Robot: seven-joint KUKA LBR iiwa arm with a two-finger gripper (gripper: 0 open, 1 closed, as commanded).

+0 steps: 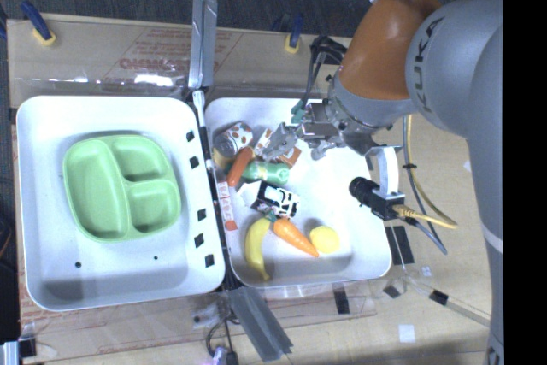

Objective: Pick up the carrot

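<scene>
Tan cardboard-like table (pixel 102 47) under two shallow white plastic bins. Smooth green divided plate (pixel 124 184) alone in the left bin (pixel 43 269), much bare floor around. Right bin (pixel 372 256) crowded: tapered orange carrot (pixel 294 237) near the front edge, between curved yellow banana (pixel 255 248) and rounded yellow lemon (pixel 324 238), touching or nearly so. Metal tool (pixel 286 141) over the back clutter; cannot tell how wide. Bare white floor toward the right wall.
</scene>
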